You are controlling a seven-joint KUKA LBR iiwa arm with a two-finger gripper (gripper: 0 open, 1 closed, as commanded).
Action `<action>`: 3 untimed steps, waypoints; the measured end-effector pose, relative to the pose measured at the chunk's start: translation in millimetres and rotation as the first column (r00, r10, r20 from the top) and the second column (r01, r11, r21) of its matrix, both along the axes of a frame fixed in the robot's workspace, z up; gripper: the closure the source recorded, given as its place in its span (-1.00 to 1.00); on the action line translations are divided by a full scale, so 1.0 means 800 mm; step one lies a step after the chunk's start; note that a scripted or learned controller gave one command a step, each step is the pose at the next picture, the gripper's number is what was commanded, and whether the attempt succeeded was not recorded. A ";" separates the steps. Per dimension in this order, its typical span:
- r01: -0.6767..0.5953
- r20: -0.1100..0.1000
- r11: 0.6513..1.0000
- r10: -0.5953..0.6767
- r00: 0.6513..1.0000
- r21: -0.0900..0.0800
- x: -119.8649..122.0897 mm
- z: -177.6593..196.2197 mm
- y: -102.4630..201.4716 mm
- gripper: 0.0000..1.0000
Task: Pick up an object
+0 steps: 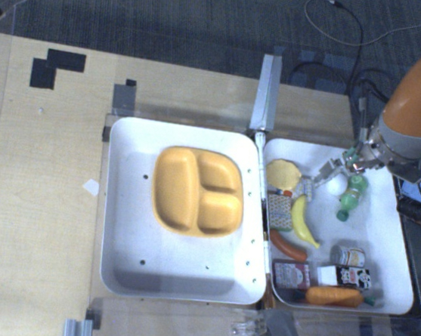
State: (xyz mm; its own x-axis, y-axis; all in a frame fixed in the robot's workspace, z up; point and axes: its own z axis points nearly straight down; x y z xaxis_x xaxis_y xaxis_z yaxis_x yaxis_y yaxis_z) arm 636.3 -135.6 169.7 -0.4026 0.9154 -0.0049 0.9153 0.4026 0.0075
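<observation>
My gripper [313, 179] hangs over the back of the right bin [401, 289], its fingers spread open and nothing between them. It is just right of a round yellow item [282, 172] and above the top end of a banana [304, 222]. A green bottle [350, 196] lies to the gripper's right, under the wrist. Further forward in this bin lie a red sausage [288, 245], a small can [350, 257], a black-and-white carton [347, 277], a dark red packet [292, 274] and an orange carrot [332, 295].
The left bin [119, 259] holds a yellow divided tray [196, 191]. A checked packet [278, 210] lies against the right bin's left wall. The divider rail [265, 94] runs between the bins at the back. Cables trail behind the arm.
</observation>
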 end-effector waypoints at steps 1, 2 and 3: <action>-0.097 0.001 0.995 0.097 0.995 -0.001 -0.061 -0.092 -0.018 -1.00; -0.311 0.008 0.950 0.311 0.950 -0.009 -0.112 -0.097 0.035 -1.00; -0.312 0.013 0.950 0.312 0.950 -0.006 -0.109 -0.083 0.038 1.00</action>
